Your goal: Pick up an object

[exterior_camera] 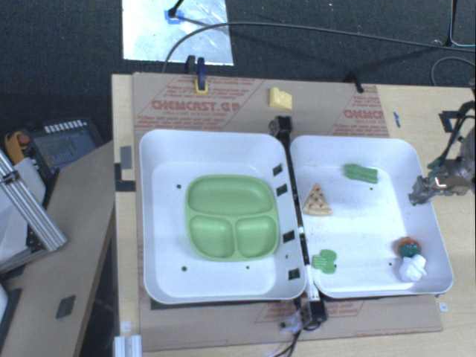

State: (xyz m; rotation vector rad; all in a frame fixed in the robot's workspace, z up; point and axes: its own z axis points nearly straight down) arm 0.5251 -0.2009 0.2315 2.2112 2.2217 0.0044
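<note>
My gripper (422,192) sits at frame's right edge, over right bin (372,277) rim; open/closed — can't tell. Pizza slice (317,200) mid-frame.

Right bin (387,151) middle lies open; toys apparently hug its edges.

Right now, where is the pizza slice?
The pizza slice lies in the right bin, near its left wall, between the green piece above and the small green toy below.

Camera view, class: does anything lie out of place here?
Yes. A yellow cheese-like wedge sits on the cardboard behind the two white bins, while the other small toys, such as the pizza slice, lie inside the right bin.
</note>
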